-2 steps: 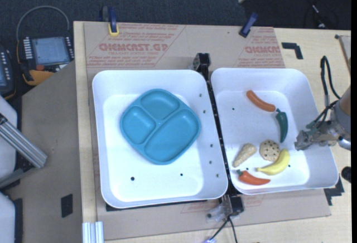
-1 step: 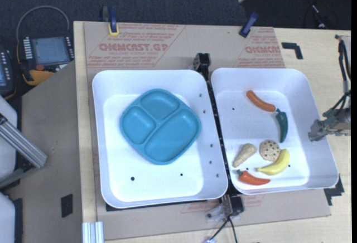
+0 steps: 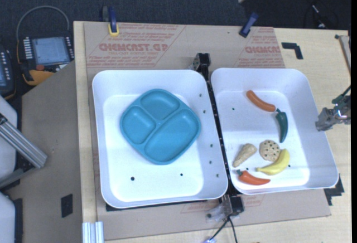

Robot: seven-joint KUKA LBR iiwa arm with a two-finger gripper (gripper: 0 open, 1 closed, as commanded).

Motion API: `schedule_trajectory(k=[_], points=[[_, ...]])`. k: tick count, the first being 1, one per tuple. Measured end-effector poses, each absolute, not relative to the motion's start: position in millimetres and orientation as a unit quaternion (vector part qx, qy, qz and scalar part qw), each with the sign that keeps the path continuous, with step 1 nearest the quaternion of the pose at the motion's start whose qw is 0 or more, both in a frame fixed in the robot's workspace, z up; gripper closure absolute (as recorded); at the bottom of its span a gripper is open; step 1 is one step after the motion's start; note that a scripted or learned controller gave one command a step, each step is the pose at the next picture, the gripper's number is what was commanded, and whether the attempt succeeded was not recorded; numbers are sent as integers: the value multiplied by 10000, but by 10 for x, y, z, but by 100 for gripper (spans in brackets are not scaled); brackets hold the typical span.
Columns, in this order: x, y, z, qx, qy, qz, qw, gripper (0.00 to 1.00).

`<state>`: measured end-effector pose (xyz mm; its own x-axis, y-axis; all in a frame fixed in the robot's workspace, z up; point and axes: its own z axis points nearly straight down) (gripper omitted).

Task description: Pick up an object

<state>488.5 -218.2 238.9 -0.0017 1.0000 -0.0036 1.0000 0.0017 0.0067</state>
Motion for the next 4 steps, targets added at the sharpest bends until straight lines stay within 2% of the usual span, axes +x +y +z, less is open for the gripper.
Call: schedule_trajectory(k=[1,2,4], points=[[4898,-2188,2927,7064,7078,13,44,100],[5090,-1767,2848,7053,7089,5,2,100],[5333,-646,2789,7068,7074,-1,-8,100]])
